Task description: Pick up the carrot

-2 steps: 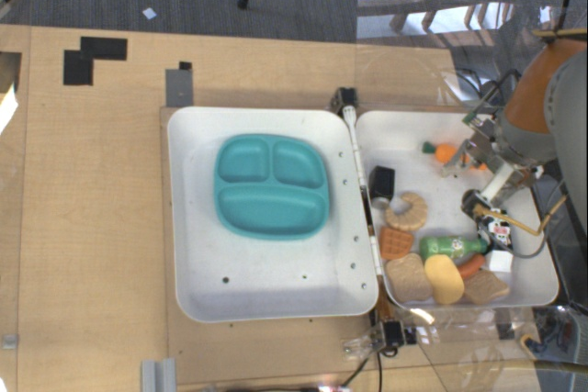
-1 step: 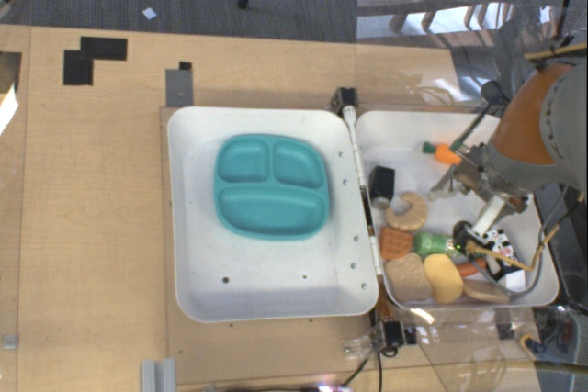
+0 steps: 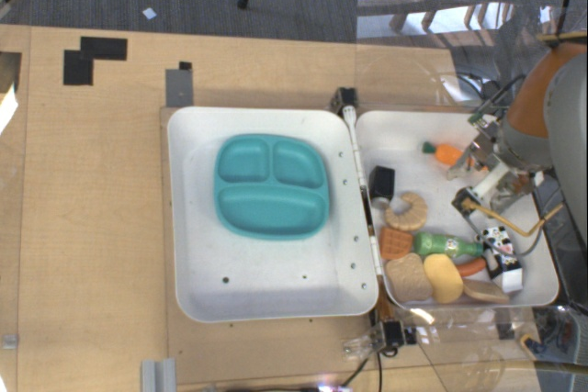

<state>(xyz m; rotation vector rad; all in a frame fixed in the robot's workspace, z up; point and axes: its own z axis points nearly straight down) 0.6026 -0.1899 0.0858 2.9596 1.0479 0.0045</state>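
Observation:
The carrot point(image 3: 446, 153), a small orange toy with a green top pointing left, lies near the back of the right bin point(image 3: 404, 131). My gripper point(image 3: 474, 162) hangs just to the right of the carrot and close to it, at the end of the grey arm with its orange band point(image 3: 528, 101). Cables and the wrist body clutter the view around the gripper tip. Nothing shows as held.
A teal divided plate point(image 3: 272, 185) lies in the left bin point(image 3: 197, 289). The right bin's front half holds a black block point(image 3: 381, 181), a bagel point(image 3: 407, 209), a waffle point(image 3: 397, 242), a green bottle point(image 3: 447, 245), a lemon point(image 3: 443, 277), bread point(image 3: 407, 278) and a cow-patterned item point(image 3: 501, 245).

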